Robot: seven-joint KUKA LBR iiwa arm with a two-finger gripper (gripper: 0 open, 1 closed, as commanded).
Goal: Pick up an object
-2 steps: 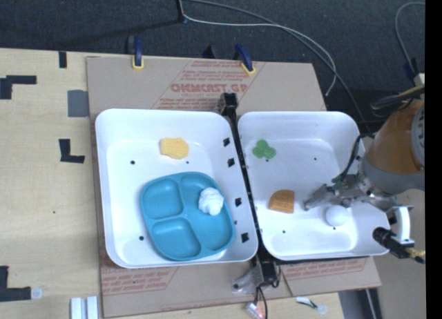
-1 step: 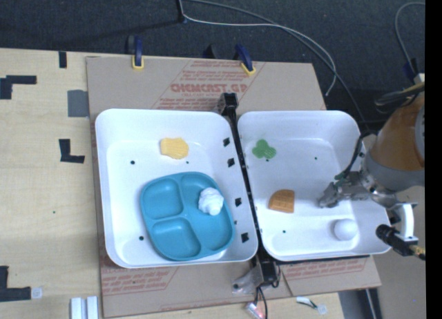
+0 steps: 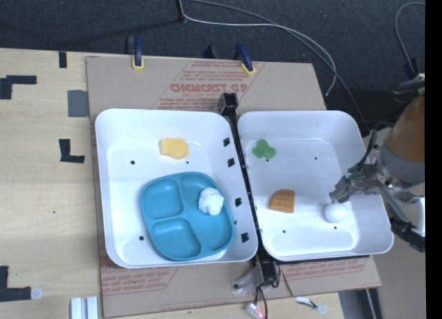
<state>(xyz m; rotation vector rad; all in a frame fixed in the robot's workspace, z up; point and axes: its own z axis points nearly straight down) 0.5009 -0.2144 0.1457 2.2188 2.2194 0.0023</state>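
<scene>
In the right bin (image 3: 304, 245) lie a small green piece (image 3: 264, 150) at the back left, an orange-brown waffle-like piece (image 3: 282, 201) in the middle and a white ball (image 3: 336, 212) toward the right wall. My gripper (image 3: 340, 195) comes in from the right, low over that bin, with its tip just above and behind the white ball. I cannot make out whether it touches the ball. The left bin (image 3: 110, 172) holds a yellow piece (image 3: 174, 148) and a blue divided plate (image 3: 166, 221) with a white crumpled object (image 3: 211, 201) on it.
Both bins rest on a cardboard sheet (image 3: 200, 83) held by clamps at the back. A black divider clip (image 3: 228, 103) sits between the bins. Cables (image 3: 290, 34) run across the dark floor behind the bench. The arm's body (image 3: 407, 145) stands over the right bin's right edge.
</scene>
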